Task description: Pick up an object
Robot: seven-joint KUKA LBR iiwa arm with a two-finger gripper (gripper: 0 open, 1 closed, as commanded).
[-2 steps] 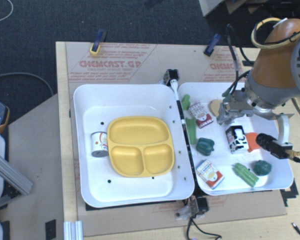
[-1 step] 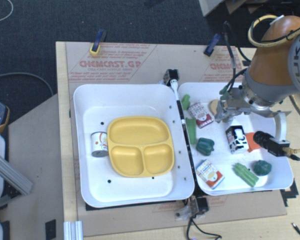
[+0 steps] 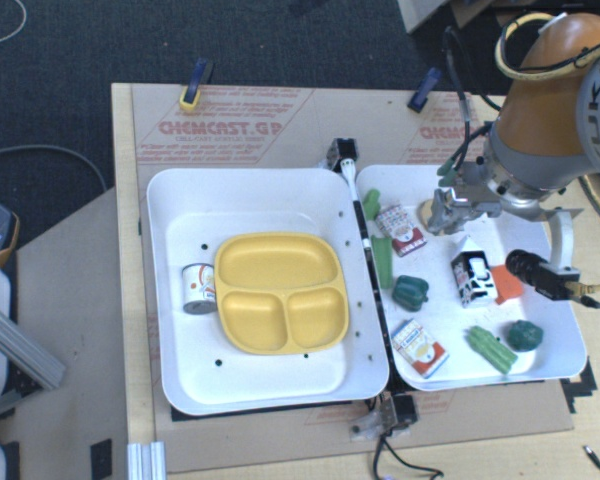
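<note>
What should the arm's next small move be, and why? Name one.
Probably lower straight down: the gripper hangs above the right white bin beside the small red-and-white carton, and nothing visible sits between its fingers.

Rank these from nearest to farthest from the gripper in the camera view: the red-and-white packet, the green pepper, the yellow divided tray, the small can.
From the gripper:
1. Red-and-white packet, right bin, just to its left.
2. Green pepper, right bin, below it.
3. Yellow divided tray, middle of left bin.
4. Small can, left of the tray.
</note>
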